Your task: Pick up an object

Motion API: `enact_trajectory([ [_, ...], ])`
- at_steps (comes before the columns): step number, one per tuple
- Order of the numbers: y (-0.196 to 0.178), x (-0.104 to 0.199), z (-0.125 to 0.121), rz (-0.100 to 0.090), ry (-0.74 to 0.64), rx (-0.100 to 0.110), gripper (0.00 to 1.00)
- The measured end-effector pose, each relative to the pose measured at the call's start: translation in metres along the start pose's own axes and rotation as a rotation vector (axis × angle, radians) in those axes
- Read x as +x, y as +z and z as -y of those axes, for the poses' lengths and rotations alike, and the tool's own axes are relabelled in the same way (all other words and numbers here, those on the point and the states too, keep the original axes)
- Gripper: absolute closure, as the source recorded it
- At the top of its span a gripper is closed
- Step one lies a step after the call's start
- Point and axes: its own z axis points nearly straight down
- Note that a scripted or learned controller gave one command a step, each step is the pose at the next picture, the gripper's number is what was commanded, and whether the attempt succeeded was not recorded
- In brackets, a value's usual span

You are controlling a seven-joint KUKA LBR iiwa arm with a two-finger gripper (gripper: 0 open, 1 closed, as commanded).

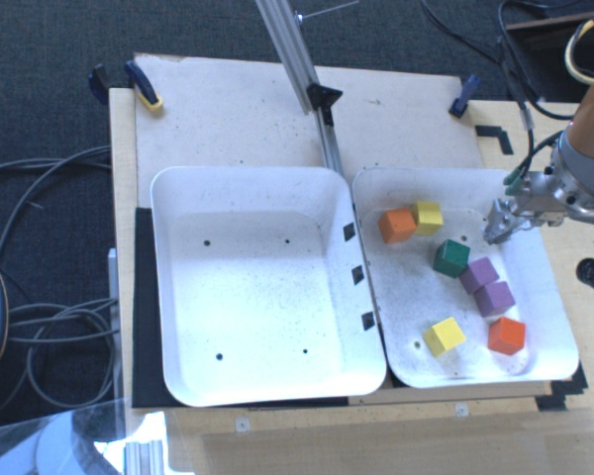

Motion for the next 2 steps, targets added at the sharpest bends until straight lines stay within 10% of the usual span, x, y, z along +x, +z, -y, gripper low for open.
enact_trajectory([
  [2, 0.019, 0.111, -0.026, -0.004, -0.005, 0.007, 1.0],
])
